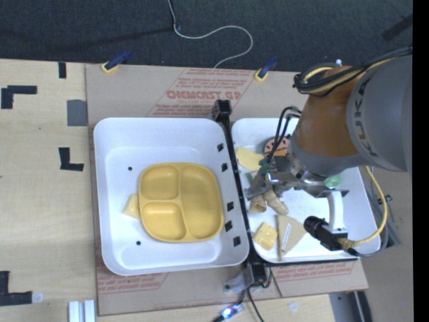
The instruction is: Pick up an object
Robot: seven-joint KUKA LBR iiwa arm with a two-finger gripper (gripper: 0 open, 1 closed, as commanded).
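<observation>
While small pale-yellow, cheese-like food pieces (266, 235) lie scattered on the right white bin's (362, 237) floor, the gripper (263, 188) hangs just above them; its opening cannot be told. Further left sits a yellow divided plastic plate (181, 202).

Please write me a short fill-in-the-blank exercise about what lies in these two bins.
1. The yellow divided plate lies in the ____ bin.
2. That plate has ____ compartments.
3. The arm hangs over the ____ bin.
4. The band above the arm's wrist is ____.

Missing words: left; three; right; orange
</observation>
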